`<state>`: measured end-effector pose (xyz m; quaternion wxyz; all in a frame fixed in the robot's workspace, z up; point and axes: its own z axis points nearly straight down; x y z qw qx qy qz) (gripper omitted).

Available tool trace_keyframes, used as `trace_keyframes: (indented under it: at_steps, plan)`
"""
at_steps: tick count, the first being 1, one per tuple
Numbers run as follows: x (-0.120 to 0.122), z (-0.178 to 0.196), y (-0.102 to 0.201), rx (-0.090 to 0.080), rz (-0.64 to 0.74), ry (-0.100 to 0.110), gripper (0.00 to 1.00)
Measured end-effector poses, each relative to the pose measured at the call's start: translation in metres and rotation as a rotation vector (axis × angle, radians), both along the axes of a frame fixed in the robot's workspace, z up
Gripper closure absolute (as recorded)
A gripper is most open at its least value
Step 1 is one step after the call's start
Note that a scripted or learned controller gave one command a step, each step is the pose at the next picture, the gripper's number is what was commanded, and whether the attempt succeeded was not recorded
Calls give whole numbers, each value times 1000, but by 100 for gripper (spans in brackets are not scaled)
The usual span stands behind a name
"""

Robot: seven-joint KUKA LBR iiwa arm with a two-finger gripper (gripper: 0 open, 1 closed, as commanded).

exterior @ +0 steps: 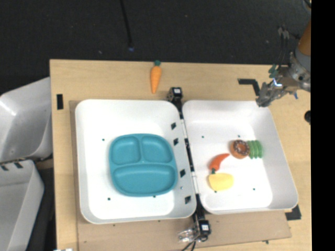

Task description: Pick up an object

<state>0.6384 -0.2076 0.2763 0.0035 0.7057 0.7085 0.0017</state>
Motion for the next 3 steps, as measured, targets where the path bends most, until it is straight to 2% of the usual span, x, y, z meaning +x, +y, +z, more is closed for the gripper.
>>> trace_keyframes:
  at_steps: [2,3]
  plan:
    - [1,-13,119,3,2,8,100]
    - [8,-8,175,2,3,6,100]
